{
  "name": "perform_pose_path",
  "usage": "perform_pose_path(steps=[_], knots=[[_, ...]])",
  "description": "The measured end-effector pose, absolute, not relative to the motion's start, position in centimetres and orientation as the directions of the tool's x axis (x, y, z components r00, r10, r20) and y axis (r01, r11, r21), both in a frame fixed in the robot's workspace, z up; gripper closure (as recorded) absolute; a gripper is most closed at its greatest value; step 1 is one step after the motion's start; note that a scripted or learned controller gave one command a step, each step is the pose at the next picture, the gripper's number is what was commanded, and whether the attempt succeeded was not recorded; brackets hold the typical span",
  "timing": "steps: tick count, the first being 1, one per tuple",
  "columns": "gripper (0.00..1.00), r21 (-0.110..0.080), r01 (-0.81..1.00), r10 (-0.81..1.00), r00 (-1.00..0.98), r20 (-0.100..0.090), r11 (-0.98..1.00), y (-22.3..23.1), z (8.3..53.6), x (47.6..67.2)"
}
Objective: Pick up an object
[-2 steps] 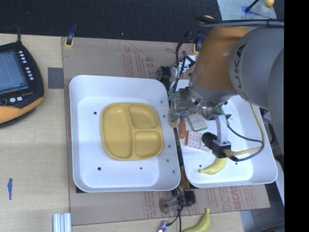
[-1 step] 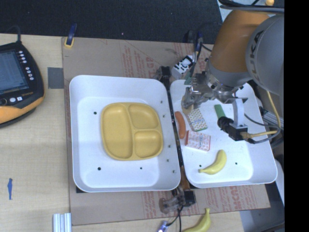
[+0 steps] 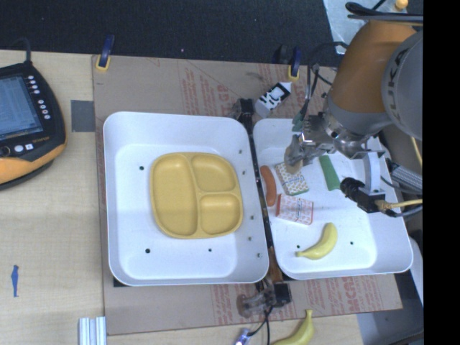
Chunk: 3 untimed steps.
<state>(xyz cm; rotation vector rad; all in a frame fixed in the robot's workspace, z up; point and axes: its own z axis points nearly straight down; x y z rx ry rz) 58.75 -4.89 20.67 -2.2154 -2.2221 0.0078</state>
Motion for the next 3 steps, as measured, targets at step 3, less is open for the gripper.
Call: perform_pose_path(steps=[3], knots=[[1.00,-0.005,1.000,1.000,-0.002,0.001,0.002,2.7,23.3,56.5]])
